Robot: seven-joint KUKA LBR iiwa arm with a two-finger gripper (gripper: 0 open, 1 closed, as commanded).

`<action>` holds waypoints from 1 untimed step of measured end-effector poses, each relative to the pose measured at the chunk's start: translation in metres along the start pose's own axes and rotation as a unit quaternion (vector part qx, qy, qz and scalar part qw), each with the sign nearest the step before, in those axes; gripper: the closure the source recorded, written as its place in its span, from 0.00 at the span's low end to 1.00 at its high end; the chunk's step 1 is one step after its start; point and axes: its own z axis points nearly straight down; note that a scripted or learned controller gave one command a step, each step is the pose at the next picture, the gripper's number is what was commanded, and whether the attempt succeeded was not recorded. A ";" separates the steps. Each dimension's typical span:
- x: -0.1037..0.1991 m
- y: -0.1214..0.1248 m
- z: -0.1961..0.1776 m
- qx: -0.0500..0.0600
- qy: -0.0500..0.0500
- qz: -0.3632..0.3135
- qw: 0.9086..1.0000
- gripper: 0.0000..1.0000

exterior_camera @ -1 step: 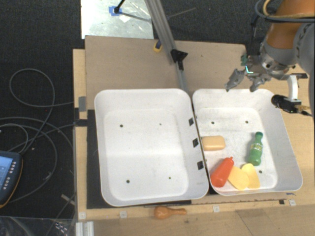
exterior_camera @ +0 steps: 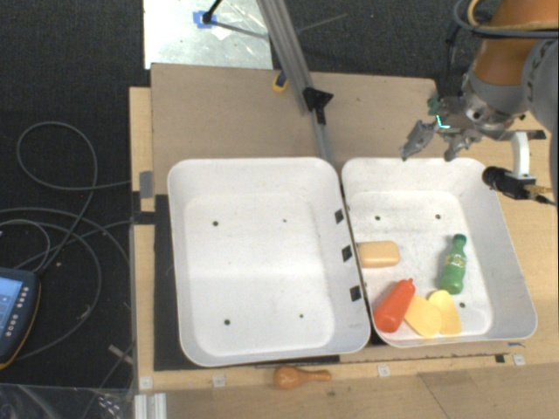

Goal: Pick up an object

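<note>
Fingers (exterior_camera: 417,143) spread apart (nothing between), green bottle (exterior_camera: 453,264) well below gripper (exterior_camera: 434,147), right bin (exterior_camera: 498,203).

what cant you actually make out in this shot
- Arm: cut off by the top and right edges of the camera view.
- Yellow pieces in the right bin: overlapping, so their number and shapes are unclear.
- Green bottle: label too small to read.
- Device at the left edge: cut off, screen unreadable.
</note>
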 end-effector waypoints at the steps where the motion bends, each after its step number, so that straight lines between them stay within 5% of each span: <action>1: 0.010 0.000 0.049 0.002 0.000 0.000 1.000 0.00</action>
